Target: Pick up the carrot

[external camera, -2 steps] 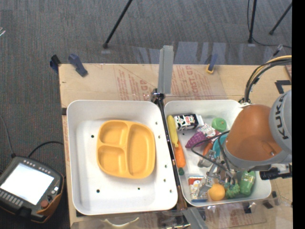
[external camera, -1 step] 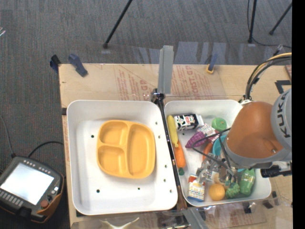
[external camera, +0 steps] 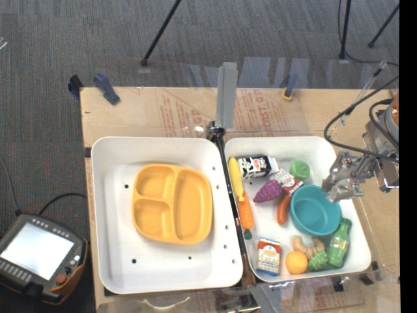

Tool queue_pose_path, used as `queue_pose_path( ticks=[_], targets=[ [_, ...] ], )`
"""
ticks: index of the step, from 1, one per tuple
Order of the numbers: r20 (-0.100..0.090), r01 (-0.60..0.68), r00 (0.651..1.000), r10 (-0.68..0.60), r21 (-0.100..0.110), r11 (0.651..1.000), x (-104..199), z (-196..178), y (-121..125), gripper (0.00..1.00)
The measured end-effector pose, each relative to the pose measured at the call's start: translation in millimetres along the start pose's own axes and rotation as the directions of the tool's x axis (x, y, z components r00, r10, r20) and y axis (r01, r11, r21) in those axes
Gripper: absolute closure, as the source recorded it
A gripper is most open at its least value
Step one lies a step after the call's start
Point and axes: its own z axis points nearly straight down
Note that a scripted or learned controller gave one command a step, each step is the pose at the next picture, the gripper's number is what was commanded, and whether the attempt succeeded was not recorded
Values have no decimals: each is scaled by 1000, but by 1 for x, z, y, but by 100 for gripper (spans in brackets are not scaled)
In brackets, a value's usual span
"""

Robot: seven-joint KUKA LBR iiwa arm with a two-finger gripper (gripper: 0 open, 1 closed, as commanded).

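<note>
1. Camera view looks down at a slant on a table (external camera: 163,109) carrying two shallow white bins side by side; the left bin (external camera: 111,175) occupies the middle-left of the frame and the right bin (external camera: 313,142) the middle-right.
2. A yellow divided plate (external camera: 172,203) lies flat in the left bin, likely a drop-off spot kept apart from the clutter.
3. The carrot (external camera: 245,215) lies along the far left wall of the right bin, near the frame's centre, lengthwise just below a yellow corn cob (external camera: 234,177) and touching or nearly touching it.
4. Around it sit a small milk carton (external camera: 254,167), a purple grape bunch (external camera: 270,189), a red sausage (external camera: 283,209), a teal bowl (external camera: 315,210), a snack box (external camera: 268,255), an orange (external camera: 296,262) and a green bottle (external camera: 339,242).
5. The pincer (external camera: 342,186) hangs at the bin's right rim, just above the teal bowl and well apart from the carrot; whether it is released or clenched I cannot tell, and nothing is seen in its grasp.
6. Judging by this, the pick has not begun: the arm must cross the bin leftward, and the wall beside the carrot leaves little room on that side.
</note>
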Motion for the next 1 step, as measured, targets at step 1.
queue_pose_path(
  ticks=[1],
  targets=[
    [-10, -2, 1000, 2, -2, 1000, 1, 4, 0, 0]
  ],
)
